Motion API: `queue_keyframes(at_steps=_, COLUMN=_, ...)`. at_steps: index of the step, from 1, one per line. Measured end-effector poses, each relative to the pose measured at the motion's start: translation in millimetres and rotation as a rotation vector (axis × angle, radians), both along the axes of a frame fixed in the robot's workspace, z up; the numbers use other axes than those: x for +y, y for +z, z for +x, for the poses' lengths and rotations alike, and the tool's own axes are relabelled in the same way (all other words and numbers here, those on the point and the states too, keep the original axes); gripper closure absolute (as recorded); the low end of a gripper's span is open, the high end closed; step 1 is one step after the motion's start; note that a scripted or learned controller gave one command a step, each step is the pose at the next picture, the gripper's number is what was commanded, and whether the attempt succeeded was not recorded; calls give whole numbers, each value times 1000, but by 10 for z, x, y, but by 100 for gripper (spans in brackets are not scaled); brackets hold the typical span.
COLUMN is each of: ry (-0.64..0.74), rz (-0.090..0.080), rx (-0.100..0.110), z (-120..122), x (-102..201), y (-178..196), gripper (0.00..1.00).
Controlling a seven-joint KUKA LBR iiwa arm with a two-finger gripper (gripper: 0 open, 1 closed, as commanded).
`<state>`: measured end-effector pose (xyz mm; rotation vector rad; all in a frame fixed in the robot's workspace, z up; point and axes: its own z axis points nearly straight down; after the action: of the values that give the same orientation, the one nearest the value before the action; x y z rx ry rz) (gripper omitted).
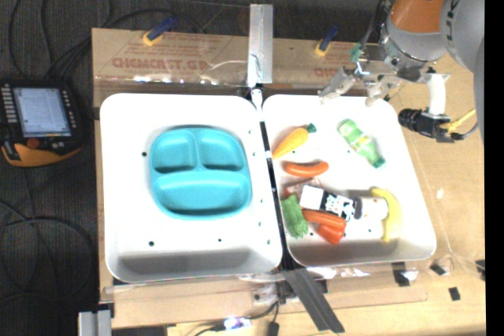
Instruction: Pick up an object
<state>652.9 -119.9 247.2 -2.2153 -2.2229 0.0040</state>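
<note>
My gripper (352, 90) hangs over the far rim of the right bin (413, 169), open, with nothing between its fingers. Below it in that bin lie an orange carrot (290, 140), a green bottle (361, 142) and a red sausage-shaped piece (305, 168). Nearer the front edge sit a green vegetable (295, 217), a white and black box (331, 204), a red pepper (325, 225) and a yellow banana (389, 213). The green bottle is the closest item to the gripper, a little in front of it.
The left bin (126, 193) holds a blue divided plate (201, 169). A metal post (261, 43) stands at the back between the bins, against a cardboard sheet (181, 59) with clamps. A control tablet (39, 118) lies on the floor at far left.
</note>
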Motion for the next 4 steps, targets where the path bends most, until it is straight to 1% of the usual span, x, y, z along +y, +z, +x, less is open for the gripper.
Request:
queue_keyframes(at_steps=1, ry=324, rz=-1, rx=-2, z=167, x=462, y=494, gripper=0)
queue_keyframes(at_steps=2, ry=572, rz=3, rx=-2, z=-220, x=629, y=-531, gripper=0)
queue_keyframes(at_steps=3, ry=482, rz=3, rx=-1, z=-412, x=798, y=-664, gripper=0)
queue_keyframes(at_steps=4, ry=227, rz=1, rx=0, z=-695, x=591, y=-663, gripper=0)
